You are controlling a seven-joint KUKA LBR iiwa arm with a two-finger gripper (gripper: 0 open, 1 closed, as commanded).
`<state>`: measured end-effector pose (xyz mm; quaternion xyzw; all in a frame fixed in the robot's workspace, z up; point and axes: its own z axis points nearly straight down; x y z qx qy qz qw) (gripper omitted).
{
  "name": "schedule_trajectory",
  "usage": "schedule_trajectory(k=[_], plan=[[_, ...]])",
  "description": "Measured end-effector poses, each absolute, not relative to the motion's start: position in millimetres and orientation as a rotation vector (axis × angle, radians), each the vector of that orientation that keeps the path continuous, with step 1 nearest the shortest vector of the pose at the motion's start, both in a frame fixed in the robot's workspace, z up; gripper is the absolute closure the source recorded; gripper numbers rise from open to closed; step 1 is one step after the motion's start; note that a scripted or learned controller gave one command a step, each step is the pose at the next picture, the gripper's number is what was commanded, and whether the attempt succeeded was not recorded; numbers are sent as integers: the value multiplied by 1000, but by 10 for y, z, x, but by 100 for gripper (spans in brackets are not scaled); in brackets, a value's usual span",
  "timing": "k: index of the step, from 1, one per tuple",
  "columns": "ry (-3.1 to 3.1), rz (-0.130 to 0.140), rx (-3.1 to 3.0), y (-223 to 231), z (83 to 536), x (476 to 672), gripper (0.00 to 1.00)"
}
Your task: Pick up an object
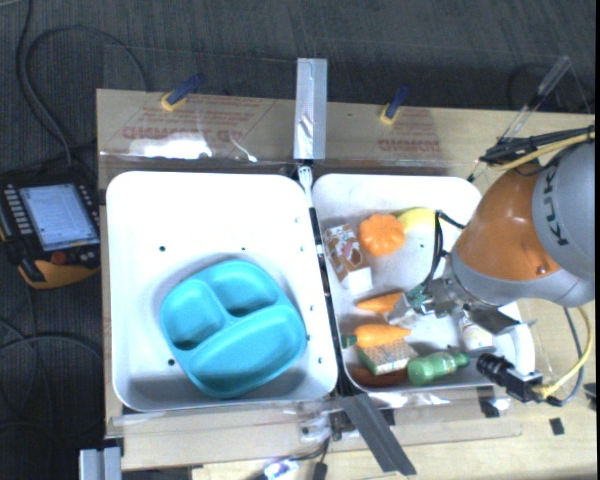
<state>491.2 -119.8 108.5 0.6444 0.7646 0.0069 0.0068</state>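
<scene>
My gripper (421,304) is low in the middle of the right bin (450,190), under the arm's orange band (505,238). It hangs right beside an orange carrot-like piece (378,304). Around it lie an orange pumpkin-shaped toy (382,233), a yellow piece (417,218), a brown snack packet (343,249), an orange block (381,337) and a green bottle (435,368) on its side. The arm hides the right part of the bin.
The left bin (140,208) holds a blue divided plate (235,325). A teach pendant (46,224) and cables lie on the floor at the left. Cardboard with two clips (183,91) lines the bench's back edge.
</scene>
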Motion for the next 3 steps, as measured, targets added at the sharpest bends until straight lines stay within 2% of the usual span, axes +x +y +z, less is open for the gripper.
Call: schedule_trajectory(k=[1, 2, 3], plan=[[2393, 20, 2017, -1197, 1080, 4908, 0], [2550, -2, 1837, -1539, 1630, 5389, 0], [2708, -1, 1600, -1063, 1386, 4919, 0]])
